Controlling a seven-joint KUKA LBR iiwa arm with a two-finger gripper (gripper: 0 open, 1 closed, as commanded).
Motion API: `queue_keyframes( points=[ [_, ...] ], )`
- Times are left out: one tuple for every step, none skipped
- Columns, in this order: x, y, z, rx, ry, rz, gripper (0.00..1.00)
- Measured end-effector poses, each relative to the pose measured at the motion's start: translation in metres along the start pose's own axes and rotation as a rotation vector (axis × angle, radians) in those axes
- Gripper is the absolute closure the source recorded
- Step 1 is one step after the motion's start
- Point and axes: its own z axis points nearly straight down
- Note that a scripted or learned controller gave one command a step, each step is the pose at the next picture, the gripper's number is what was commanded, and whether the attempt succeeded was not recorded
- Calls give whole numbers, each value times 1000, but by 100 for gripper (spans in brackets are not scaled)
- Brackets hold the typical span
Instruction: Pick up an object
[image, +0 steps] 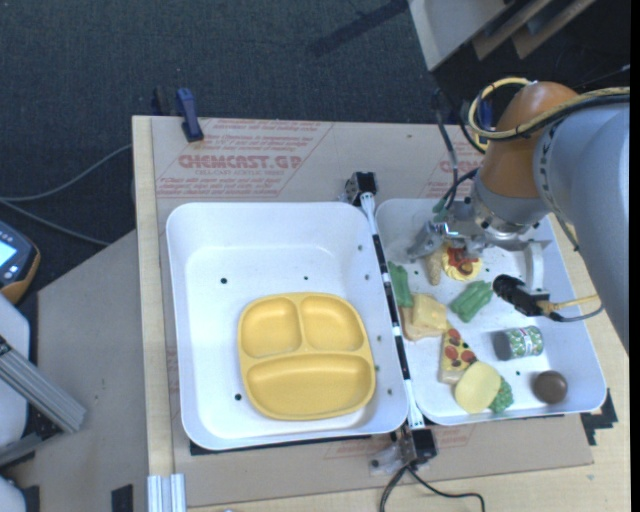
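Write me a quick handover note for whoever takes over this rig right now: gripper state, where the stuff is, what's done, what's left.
Gripper: low over the back of the right bin, above a red and yellow toy. Whether it is open or shut cannot be told from this view.
Right bin: green pieces, a pizza slice, a yellow piece, a small can, a brown ball.
Left bin: a yellow divided plate.
Done: the arm is positioned over the toys.
Left: nothing is visibly held, so the pick is not yet confirmed; grasp and lift one object.
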Motion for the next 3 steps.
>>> queue_keyframes(
  points=[
    [-4,2,-19,-8,-4,5,100],
    [22,-79,-105,5,9,4,100],
    [87,-104,-176,-1,8,-3,100]
  ],
)
